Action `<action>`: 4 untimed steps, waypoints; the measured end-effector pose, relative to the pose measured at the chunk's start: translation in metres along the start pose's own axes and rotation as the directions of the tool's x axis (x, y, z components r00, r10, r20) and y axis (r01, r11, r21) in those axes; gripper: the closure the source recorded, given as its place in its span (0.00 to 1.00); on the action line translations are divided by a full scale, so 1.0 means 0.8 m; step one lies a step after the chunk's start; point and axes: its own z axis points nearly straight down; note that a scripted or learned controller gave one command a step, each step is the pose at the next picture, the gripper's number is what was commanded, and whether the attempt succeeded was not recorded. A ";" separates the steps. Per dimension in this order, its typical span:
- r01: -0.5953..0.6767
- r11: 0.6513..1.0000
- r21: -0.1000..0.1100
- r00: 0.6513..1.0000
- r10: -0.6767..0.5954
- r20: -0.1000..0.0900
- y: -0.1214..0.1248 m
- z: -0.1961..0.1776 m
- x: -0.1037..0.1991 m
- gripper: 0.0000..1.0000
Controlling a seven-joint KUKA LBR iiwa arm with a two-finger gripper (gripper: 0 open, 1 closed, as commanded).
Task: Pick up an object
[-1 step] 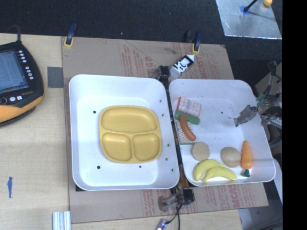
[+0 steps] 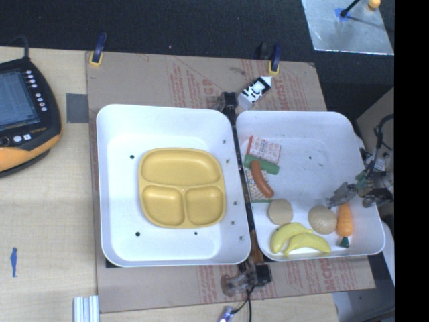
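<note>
carrot (image 2: 344, 220): orange with a green end, lying in the right bin just below the pincer — close to it, can't tell if they touch; nothing is gripped
pincer (image 2: 351, 192): at the right bin's right edge, pointing left into the bin; fingers look spread apart with nothing between them
round beige thing (image 2: 322, 219): just left of the carrot, below-left of the pincer
second beige lump (image 2: 280, 211): further left of the pincer, near the bin's middle
bananas (image 2: 299, 239): yellow pair at the bin's lower edge, below-left of the pincer
sausage (image 2: 261, 179): reddish, well left of the pincer; a green piece (image 2: 261, 166) lies just above it, both on a printed packet (image 2: 262, 154)
right bin (image 2: 315, 129): white — holds all of the above
left bin (image 2: 120, 139): far left of the pincer; has a yellow divided tray (image 2: 181, 185) in it
pendant (image 2: 23, 116): orange-rimmed controller on the bench, beyond the left bin
</note>
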 end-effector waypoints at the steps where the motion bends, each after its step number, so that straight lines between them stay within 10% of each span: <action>1: 0.001 1.000 0.002 1.000 -0.001 -0.002 0.034 0.074 0.001 0.00; 2: -0.001 1.000 -0.004 1.000 0.001 0.000 0.227 0.020 0.005 0.00; 3: -0.001 1.000 0.000 1.000 0.001 0.000 0.110 0.004 0.051 0.00; 4: 0.000 1.000 -0.010 1.000 0.000 0.002 0.230 0.092 0.139 0.00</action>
